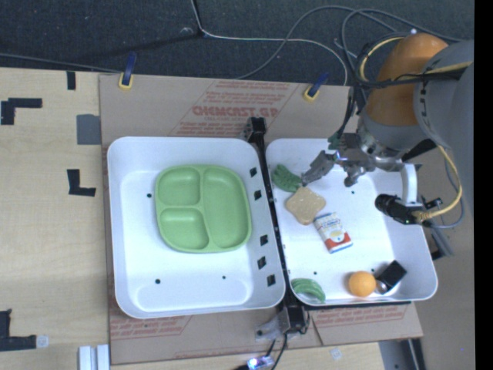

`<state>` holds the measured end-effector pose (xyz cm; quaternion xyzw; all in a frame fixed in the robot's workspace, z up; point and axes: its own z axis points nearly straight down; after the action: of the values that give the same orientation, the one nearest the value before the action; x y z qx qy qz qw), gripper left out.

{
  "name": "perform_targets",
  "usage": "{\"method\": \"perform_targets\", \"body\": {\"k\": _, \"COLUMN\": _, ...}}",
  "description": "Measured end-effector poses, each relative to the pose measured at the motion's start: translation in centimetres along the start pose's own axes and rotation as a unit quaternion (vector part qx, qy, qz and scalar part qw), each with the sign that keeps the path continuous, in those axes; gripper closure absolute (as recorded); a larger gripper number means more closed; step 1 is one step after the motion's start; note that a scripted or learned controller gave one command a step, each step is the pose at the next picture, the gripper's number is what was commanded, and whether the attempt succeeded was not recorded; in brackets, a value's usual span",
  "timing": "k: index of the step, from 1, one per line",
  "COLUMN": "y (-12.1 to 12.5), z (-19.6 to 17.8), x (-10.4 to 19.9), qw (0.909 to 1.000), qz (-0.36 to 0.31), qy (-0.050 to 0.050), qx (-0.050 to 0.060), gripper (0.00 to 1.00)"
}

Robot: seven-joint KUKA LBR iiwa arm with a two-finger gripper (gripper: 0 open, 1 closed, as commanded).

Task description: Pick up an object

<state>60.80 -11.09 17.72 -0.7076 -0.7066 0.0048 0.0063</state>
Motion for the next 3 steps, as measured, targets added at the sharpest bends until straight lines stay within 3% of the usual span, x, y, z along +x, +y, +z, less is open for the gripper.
{"method": "perform_targets", "body": {"k": 1, "y": 0.3, "z": -0.8, "x": 0.0, "qw": 1.0, "qz": -0.002, "qy": -0.001, "qx": -0.007, "gripper": 0.0}}
{"method": "perform_targets", "body": {"k": 3, "y": -0.3, "z": 9.1, "x": 0.5, "qw": 1.0, "qz": -0.001, "qy": -0.002, "qx": -0.006, "gripper": 0.0}}
